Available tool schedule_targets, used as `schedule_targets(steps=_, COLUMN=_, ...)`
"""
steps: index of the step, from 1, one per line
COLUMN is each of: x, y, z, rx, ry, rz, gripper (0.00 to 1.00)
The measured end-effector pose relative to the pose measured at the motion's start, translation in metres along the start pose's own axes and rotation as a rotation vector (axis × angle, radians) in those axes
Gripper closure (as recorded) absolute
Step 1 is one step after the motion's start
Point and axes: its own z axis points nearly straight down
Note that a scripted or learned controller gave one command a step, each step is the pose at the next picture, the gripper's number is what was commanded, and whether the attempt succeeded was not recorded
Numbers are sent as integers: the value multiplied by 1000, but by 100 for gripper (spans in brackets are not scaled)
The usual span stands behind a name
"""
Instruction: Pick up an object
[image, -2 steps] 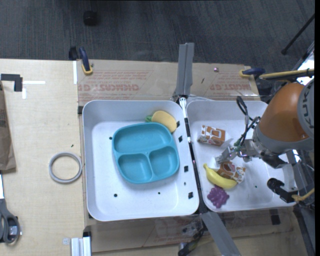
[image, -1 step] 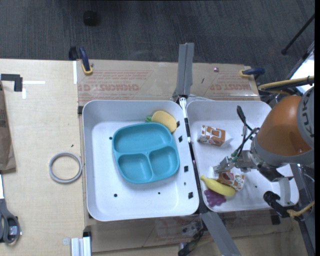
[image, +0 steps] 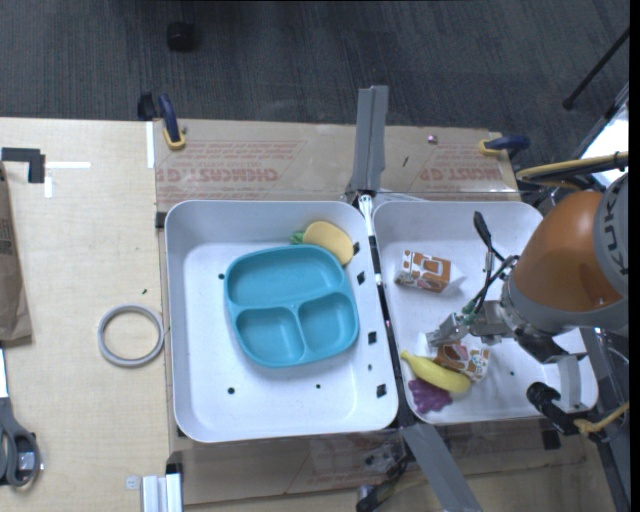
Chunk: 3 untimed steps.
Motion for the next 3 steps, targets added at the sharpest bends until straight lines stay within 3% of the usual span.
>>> schedule_targets(steps=1, x=-5, y=1, z=-31, rx=36, ry=12, rz=-217, gripper=0)
schedule_targets(steps=2, x=11, y=-11, z=13, rx=36, ry=13, rz=-253, gripper=0)
schedule_targets(steps=3, x=2, y=-13, z=14, rx=40, ry=7, rz=78, gripper=0)
